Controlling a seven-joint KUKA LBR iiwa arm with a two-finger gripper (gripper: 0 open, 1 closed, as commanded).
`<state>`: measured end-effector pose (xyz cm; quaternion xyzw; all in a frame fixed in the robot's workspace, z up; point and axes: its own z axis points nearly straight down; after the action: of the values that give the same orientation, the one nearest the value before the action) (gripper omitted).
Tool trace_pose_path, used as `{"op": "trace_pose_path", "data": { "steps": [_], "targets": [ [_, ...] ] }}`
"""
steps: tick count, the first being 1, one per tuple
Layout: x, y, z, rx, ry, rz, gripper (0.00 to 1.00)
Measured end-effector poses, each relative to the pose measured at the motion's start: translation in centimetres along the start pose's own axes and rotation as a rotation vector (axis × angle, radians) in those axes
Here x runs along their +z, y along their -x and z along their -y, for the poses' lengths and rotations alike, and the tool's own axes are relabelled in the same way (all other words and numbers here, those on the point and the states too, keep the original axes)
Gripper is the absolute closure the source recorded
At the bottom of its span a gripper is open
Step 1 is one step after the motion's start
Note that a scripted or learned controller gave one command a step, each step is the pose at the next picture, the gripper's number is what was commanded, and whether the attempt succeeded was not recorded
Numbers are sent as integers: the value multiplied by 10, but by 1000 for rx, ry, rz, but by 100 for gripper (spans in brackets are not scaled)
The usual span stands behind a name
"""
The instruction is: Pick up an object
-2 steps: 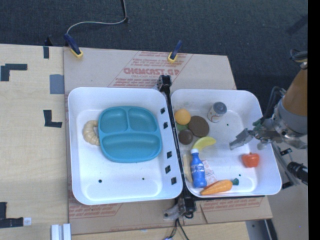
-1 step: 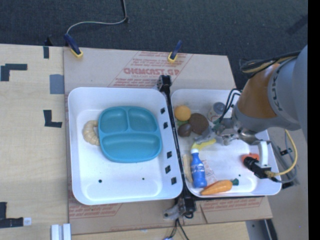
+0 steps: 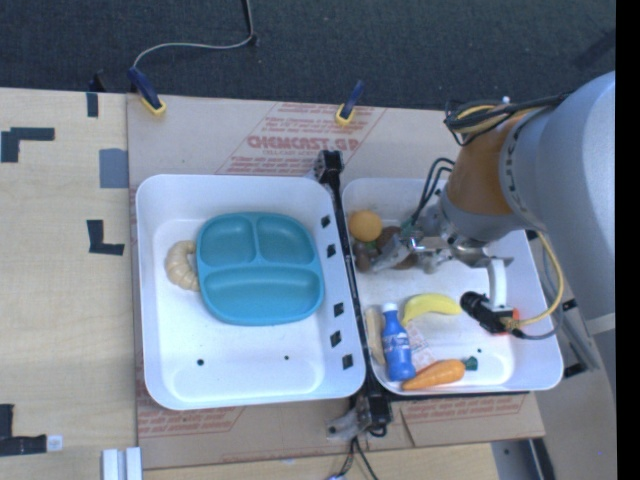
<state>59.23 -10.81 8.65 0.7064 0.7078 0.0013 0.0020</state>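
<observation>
We note the end effector (image 3: 400,248) low in the right bin (image 3: 530,368) at centre-right of the frame, beside a brownish object (image 3: 372,258) and orange ball (image 3: 365,225); grip state indiscernible, nothing lifted, pick still pending.

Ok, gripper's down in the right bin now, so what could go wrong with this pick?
The gripper sits among a brown object and an orange ball, close to the bin divider. It may nudge the ball away, or scrape the divider. The banana, bottle and carrot lie close by and could get dragged.
</observation>
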Motion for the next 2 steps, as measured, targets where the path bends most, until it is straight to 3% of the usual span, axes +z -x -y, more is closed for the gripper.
{"op": "trace_pose_path", "data": {
  "steps": [1, 2],
  "targets": [
    [2, 3, -66, 12, -59, -12, 0],
    [1, -13, -20, 2, -3, 1, 0]
  ]
}}
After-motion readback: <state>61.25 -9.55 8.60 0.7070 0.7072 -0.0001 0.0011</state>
